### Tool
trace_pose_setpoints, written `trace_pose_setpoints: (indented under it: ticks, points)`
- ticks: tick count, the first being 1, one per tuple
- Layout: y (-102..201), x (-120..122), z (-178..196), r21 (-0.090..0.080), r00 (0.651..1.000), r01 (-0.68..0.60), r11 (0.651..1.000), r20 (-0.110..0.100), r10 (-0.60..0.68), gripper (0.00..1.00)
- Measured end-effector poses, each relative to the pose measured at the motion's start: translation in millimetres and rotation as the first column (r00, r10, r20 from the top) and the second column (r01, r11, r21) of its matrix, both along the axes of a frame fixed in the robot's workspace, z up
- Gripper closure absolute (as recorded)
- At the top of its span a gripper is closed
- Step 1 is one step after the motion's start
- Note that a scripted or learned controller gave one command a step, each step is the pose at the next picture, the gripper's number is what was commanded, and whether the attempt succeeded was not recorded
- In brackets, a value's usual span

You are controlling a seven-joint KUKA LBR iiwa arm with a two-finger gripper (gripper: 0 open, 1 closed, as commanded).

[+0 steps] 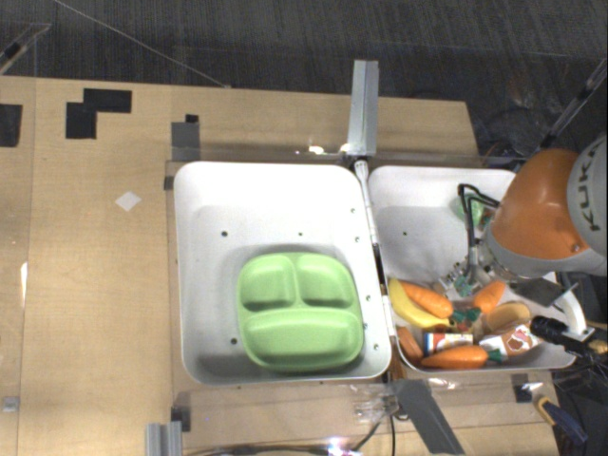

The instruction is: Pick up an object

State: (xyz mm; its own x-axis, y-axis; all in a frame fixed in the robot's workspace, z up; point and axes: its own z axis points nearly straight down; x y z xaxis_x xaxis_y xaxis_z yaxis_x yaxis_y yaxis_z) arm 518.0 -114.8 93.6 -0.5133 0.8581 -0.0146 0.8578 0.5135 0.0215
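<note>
The right bin (418,207) holds a pile of toy food in its near corner. In it lie a yellow banana (405,304), an orange carrot (431,300), a second carrot (490,295), a longer carrot (454,356) at the front, a tan roll (509,315) and a small red-and-white labelled pack (475,342). My gripper (465,281) points down into the pile between the two upper carrots, just above a small dark green piece (465,313). The wrist and its cable hide the tip. Nothing is seen lifted.
A green divided plate (299,309) lies in the near half of the left bin (266,198). The orange-banded arm (537,207) covers the right bin's right side. A metal post (362,107) stands behind the wall between the bins.
</note>
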Motion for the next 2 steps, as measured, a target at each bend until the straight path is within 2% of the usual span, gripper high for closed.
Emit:
trace_pose_setpoints:
  ticks: [1, 2]
  points:
    - [14, -10, 0, 0.0, 0.987, 0.16, 0.987, 0.004, -0.16, 0.0]
    - [22, -29, 36, 0.002, 0.995, 0.097, 0.995, -0.017, -0.097, 0.0]
